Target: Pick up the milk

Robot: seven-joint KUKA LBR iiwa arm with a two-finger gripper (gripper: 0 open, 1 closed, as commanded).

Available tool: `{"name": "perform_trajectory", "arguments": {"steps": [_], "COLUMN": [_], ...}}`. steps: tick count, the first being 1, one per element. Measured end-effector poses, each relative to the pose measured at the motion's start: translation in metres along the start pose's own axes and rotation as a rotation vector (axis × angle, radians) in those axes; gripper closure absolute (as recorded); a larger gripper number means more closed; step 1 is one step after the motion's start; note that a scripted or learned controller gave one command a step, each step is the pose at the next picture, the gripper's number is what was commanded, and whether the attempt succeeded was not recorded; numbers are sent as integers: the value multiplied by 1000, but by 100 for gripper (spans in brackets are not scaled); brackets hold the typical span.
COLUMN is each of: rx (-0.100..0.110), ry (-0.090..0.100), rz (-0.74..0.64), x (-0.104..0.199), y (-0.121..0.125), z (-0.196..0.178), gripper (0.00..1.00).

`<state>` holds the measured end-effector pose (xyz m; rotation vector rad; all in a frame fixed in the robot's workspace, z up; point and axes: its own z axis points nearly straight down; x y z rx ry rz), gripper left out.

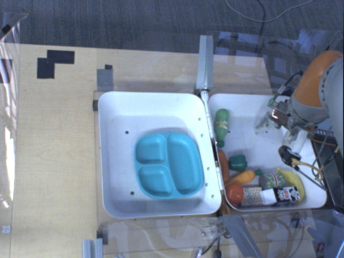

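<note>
Approach step: my gripper [267, 123] hovers over right bin [244, 104], fingers empty, spread unclear. Milk carton [287, 194] lies untouched at near edge; next, reposition above it.

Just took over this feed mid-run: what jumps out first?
A bright blue divided tray sits alone in the left bin. The right bin has food crowded along its near edge: the milk carton, a banana, a tomato. The gripper hovers over that bin's far side.
</note>
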<state>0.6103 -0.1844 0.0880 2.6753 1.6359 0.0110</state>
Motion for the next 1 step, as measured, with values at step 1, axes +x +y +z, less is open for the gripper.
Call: {"name": "perform_trajectory", "arguments": {"steps": [1], "rx": [5], "ry": [-2], "rz": [-69], "x": [28], "y": [50], "z": [1], "gripper": [0]}}
